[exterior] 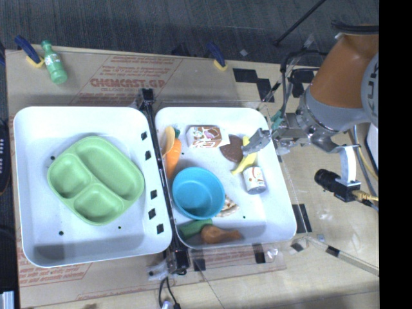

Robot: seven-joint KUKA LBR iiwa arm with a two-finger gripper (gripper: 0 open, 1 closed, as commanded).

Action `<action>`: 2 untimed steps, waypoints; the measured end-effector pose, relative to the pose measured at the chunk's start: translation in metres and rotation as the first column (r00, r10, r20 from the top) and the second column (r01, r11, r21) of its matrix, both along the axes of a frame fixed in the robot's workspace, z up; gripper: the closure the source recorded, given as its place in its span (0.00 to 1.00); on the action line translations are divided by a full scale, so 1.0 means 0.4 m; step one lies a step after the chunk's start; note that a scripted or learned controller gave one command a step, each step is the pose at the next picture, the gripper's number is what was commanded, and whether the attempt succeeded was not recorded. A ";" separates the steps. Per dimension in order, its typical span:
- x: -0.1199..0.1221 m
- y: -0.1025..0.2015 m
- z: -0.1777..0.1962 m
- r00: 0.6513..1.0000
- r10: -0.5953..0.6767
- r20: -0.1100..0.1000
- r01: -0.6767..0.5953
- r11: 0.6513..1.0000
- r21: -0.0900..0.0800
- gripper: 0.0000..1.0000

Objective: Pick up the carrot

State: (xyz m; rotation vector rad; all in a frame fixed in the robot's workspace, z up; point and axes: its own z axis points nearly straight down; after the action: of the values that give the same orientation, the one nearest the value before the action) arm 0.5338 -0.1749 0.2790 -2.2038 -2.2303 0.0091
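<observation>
Because the carrot [172,154] lies wedged along the right bin's [273,205] left wall, beside the blue bowl [197,192], it sits well apart from the end effector [256,140], whose fingers' state I cannot tell.

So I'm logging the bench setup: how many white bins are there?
2. The left bin holds a green divided plate. The right bin holds the carrot, a blue bowl and other small items. The gripper hangs over the right bin.
</observation>
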 end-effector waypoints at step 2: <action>0.245 0.179 -0.473 0.959 -0.284 -0.004 0.284 0.959 -0.007 0.00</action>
State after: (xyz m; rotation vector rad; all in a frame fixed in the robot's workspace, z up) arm 0.6317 -0.1032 0.0899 -2.5014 -1.8907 0.0202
